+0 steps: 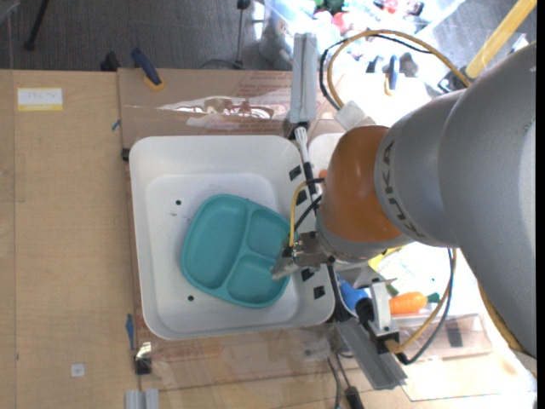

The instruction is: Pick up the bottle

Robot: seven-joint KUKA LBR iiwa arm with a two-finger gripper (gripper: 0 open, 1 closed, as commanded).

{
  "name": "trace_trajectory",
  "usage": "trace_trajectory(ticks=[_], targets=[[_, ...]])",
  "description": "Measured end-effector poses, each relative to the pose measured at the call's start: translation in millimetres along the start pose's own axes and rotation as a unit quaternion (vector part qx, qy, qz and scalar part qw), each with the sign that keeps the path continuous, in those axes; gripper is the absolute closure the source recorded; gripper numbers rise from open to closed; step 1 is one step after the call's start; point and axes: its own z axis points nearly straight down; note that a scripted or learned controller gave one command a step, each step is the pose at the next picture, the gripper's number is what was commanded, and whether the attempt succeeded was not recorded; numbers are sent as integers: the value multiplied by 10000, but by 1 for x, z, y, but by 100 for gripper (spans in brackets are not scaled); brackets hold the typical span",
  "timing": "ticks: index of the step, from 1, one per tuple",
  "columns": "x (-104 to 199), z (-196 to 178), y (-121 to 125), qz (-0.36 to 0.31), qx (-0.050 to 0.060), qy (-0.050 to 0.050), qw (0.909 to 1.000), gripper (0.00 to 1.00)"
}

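Gripper [286,267] hangs over the teal plate [228,254]; how far it is spread I cannot tell. The likely bottle [364,301], lower right, half-hidden, looks light and slick; grip across its middle.

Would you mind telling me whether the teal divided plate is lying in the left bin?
Yes, the teal divided plate lies flat on the floor of the left bin.
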Motion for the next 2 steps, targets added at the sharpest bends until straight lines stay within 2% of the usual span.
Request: trace_trajectory(ticks=[1, 2], targets=[[6, 8, 5, 808, -88, -23, 9967, 0], [10, 9, 8, 1463, -140, -27, 9891, 0]])
